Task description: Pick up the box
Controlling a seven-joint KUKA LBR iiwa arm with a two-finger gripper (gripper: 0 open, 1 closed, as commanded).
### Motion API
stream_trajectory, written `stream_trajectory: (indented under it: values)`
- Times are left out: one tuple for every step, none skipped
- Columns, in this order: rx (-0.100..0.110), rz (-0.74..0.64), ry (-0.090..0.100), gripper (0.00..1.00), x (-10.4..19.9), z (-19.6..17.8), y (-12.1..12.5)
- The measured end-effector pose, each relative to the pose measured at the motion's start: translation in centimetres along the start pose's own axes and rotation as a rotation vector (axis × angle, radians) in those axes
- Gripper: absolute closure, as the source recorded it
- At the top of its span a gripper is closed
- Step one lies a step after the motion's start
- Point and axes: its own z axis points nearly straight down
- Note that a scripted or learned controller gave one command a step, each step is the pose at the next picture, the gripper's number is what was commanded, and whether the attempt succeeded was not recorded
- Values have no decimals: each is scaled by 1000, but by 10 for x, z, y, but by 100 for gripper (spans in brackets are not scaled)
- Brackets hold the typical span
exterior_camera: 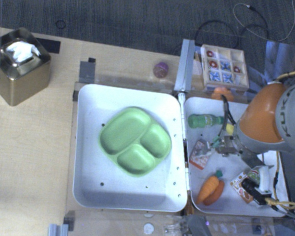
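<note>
Camera view is showing the box (223, 69) lying flat on the counter (29, 144), just past the right bin's (232, 206) twelve o'clock rim, long axis running nine to three. The pincer (227, 145) is hanging over that crowded bin, near a carrot (210, 189); its state cannot be told. The left bin (85, 184) is holding a green tray (134, 139).

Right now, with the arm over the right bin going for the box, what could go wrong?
1. The right bin is crowded: a small packet, a green bottle and a carrot toy lie close together, so the gripper may catch the wrong item.
2. The arm covers part of that bin, so a grasp would be hard to confirm.
</note>
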Motion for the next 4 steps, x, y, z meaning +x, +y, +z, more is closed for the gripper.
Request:
stream_trajectory:
  values:
    - [13,107,5,0,-6,3,51]
    - [14,49,5,0,-7,4,74]
    - [15,38,6,0,-8,5,85]
    - [6,-192,5,0,-46,2,49]
